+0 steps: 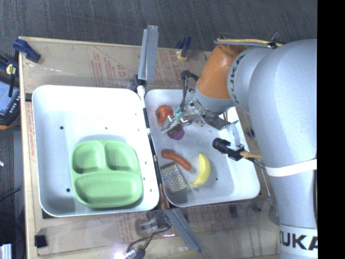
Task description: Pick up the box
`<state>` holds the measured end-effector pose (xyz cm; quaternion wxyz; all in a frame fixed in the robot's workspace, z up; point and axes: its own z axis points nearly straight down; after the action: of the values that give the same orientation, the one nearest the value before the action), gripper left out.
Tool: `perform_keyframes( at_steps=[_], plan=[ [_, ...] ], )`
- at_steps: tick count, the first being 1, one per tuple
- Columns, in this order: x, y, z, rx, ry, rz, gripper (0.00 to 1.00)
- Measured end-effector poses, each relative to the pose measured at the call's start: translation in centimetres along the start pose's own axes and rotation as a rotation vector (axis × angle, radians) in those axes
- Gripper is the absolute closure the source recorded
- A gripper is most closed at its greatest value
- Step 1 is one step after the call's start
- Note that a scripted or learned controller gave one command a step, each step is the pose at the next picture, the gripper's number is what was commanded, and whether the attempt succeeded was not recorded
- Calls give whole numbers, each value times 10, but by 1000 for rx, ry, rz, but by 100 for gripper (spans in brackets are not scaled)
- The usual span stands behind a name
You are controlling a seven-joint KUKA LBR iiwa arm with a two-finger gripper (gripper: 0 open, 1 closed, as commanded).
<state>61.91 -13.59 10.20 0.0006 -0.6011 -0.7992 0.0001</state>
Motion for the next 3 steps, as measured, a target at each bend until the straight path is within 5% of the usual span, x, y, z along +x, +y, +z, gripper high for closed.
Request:
perform_keyframes(
  at_steps=[1, 2, 3],
  plan=[
    [39, -46, 7, -3, -12, -285, 100],
    [28, 13, -1, 0, 0, 318, 100],
    [48, -27, 9, -2, -8, 281, 100]
  ],
)
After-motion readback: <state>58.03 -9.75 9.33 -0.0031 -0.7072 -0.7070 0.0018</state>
